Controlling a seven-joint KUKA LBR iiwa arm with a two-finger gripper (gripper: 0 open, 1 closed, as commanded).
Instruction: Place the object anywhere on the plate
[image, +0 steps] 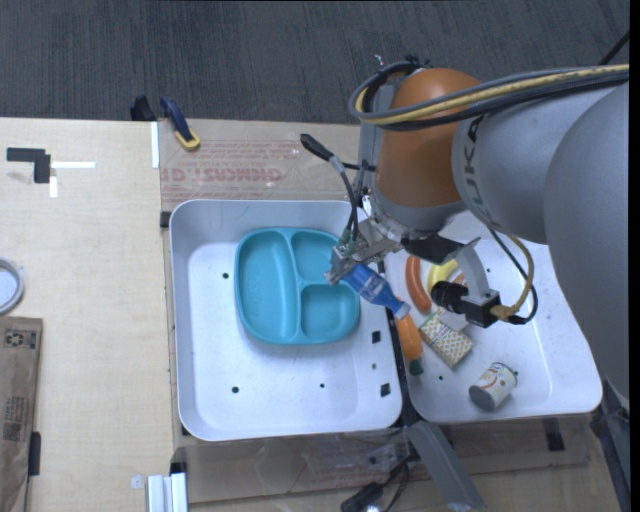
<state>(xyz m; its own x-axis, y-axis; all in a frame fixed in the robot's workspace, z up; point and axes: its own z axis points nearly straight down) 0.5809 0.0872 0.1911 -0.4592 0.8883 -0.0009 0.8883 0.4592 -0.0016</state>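
Bottle (376, 289), blue, one: long axis set diagonally, upper left to lower right, its upper end at the right rim of the plate (268, 290), its orange-tipped lower end over the seam between the bins. Gripper (350, 262), one: closed on the bottle's upper end. Plate, one, teal, three compartments, in the left bin (205, 390). Bins, two. Right bin (560, 385) partly hidden by the arm; a small can (493, 384) and a patterned block (445, 340) are seen there.

arm (560, 150): grey | wrist band (425, 140): orange | cables (500, 95): yellow+blk | "KUKA" mark
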